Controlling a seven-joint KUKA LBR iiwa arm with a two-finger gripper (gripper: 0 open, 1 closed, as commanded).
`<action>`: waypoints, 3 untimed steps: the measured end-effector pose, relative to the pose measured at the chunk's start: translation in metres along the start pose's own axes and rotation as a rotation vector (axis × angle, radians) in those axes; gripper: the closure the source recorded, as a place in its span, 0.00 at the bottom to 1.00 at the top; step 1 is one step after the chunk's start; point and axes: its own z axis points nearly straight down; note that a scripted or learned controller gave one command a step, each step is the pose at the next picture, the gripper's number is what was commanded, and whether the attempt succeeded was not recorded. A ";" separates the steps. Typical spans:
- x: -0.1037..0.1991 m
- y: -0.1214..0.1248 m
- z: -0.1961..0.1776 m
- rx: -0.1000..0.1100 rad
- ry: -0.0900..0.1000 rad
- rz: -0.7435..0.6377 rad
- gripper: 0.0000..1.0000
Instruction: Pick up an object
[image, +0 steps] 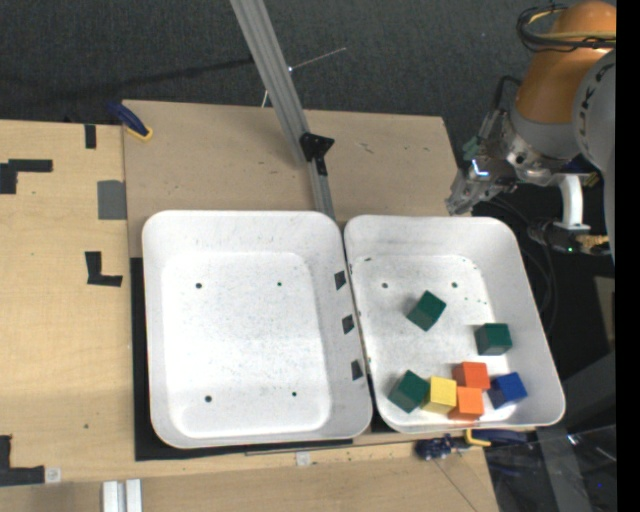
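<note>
A: Where is the arm seen?

B: The grey arm with the orange band (558, 85) is seen at the upper right, beyond the far right corner of the right-hand shallow white bin (520, 262). Its jaws (468, 193) are held above the dark floor just outside that corner. Whether they are wide or narrow cannot be told; they are small and blurred against the background, and nothing is seen between them.

A: And the things to be picked?

B: All are found in the right-hand bin. A dark green cube (427, 310) is set alone near the middle, tilted on the bin floor. A second dark green cube (493, 338) is placed nearer the right wall. Along the near edge a cluster is packed: a third dark green cube (408, 390), a yellow cube (442, 391) touching it, two orange cubes (470, 376) stacked or pressed together just beside, and a blue cube (508, 388) at the right end.

A: What else lies around?

B: The left-hand white bin (160, 300) is set touching the right one on the brown wooden counter (60, 330). A slanted grey metal pole (285, 95) with a black clamp is seen crossing the counter above the seam between the bins. Black tape marks (98, 268) are scattered on the left of the counter, and a blue-and-yellow clip (131, 119) is seen at the far edge. Cables are hung beside the arm on the right.
</note>
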 end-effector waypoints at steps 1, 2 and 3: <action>0.053 -0.011 0.011 0.005 0.001 -0.004 1.00; 0.106 -0.022 0.020 0.006 0.002 -0.004 1.00; 0.167 -0.026 0.011 0.005 0.003 -0.006 1.00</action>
